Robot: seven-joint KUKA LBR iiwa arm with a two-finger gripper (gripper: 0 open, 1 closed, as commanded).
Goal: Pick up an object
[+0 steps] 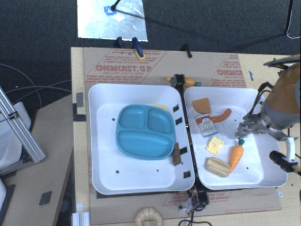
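Two white bins sit side by side on the desk (pixel 155 65). Nearest the camera, at the front of the right bin (pixel 268 175), lies a tan bread roll (pixel 217 166). Just beside it lies an orange carrot (pixel 235 157), tilted, with its green top pointing up toward the claw (pixel 245 131). A yellow cheese block (pixel 215 145) sits a bit further back, near the roll.

The grey arm (pixel 282 102) reaches in from the right side and bends down into the right bin. Its claw hangs low just above the carrot's green tip. It is too small and dark to tell if the claw is open or shut, and nothing can be seen held in it.

Further back in the right bin are a small red and white packet (pixel 205 126), a red sausage (pixel 221 116) touching it, and a brown toast slice (pixel 202 105) near the far wall.

The left bin (pixel 101 140) holds a blue tray (pixel 145 131) with three parts. A small brown thing (pixel 176 156) lies at the tray's right edge.

Far at the back, a shiny silver sheet (pixel 112 12) lies on the dark floor.
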